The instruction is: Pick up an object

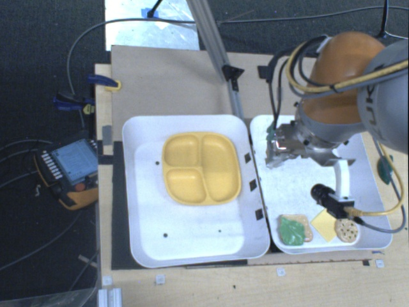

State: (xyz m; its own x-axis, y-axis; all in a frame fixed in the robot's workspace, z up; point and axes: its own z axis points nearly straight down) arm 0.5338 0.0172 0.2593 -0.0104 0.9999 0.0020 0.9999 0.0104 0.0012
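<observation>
- Three small items lie in a row at the near edge of the right bin: a green piece resting on a tan slice, a yellow square and a round cracker.
- The green piece is at the left end, the yellow square in the middle and tilted like a diamond, the cracker at the right end, close to the bin's near right corner.
- The square touches or nearly touches the cracker; the green piece sits just beside the square.
- The gripper hangs over the far left part of the right bin, well apart from the three items.
- Nothing shows between the jaws; whether they are open or closed cannot be told at this angle.
- A black part with a white bracket hangs from the arm just above the yellow square and cracker, with a yellow cable leading off to the right.
- The arm's orange band bulks over the far right of the bin.
- The left bin holds a yellow plate with three compartments, set toward its far side.
- Both bins stand side by side on a brown worktop.
- Blue clamps grip the worktop's left edge, and a blue handheld unit lies on the dark floor to the left.
</observation>
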